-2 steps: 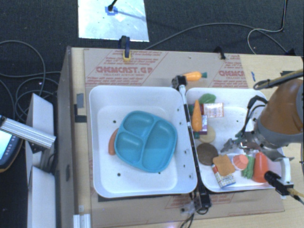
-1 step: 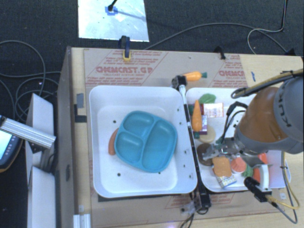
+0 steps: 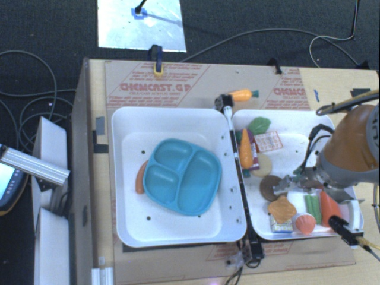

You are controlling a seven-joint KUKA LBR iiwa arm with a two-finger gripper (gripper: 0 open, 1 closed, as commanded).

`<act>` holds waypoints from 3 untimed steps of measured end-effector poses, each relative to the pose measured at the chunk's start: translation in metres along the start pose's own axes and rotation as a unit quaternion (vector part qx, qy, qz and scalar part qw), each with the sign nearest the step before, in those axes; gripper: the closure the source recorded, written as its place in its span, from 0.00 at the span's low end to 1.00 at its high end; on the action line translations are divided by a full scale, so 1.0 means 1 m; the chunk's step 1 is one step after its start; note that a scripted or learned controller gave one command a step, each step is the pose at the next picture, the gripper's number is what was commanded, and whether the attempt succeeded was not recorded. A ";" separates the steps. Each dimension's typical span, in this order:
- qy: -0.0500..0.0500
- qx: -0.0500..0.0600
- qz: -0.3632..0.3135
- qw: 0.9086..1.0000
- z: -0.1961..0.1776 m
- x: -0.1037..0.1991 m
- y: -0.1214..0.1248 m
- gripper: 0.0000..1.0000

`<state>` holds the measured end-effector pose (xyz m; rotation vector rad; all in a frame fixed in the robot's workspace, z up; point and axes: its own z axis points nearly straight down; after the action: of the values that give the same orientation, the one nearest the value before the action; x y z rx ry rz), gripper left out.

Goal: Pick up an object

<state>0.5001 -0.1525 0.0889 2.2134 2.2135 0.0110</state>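
- At the far left, a white box (image 3: 52, 159) and a ribbed metal bar (image 3: 35, 165) are seen beside the tabletop (image 3: 178, 82), which is covered with printed cardboard.
- A yellow and black clamp (image 3: 157, 61) is fixed at the far edge of the tabletop.
- The left bin (image 3: 127, 129) holds a blue divided plate (image 3: 182, 176), set slightly askew.
- An orange sausage-shaped piece (image 3: 140, 177) lies just beside the left edge of the plate, partly tucked under it.
- A toy carrot (image 3: 242, 94) with a green tip rests on the tabletop just beyond the far rims of the two bins.
- In the right bin (image 3: 285, 120), along its left wall, a second orange carrot (image 3: 245, 149) lies lengthwise.
- Beside it are a green leafy piece (image 3: 259, 124), a red and white packet (image 3: 268, 142) and a pale round piece (image 3: 263, 165).
- Nearer to the front, a brown disc (image 3: 270, 186) lies, with a tan biscuit-like piece (image 3: 281, 208) and a red-orange ball (image 3: 306, 223) closer to the near rim.
- A green stick (image 3: 312, 208) and a red-orange stick (image 3: 330, 206) lie side by side at the right of the bin.
- The claw (image 3: 291, 181) is positioned low over the right bin, just beside the brown disc; whether it is open or closed cannot be told, and nothing is seen gripped.
- The grey arm with its orange band (image 3: 356, 138) enters from the right.
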 end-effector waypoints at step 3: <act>0.002 0.006 -0.001 1.000 0.004 0.059 -0.013 0.00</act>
<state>0.4868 -0.0932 0.0842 2.2190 2.2228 0.0016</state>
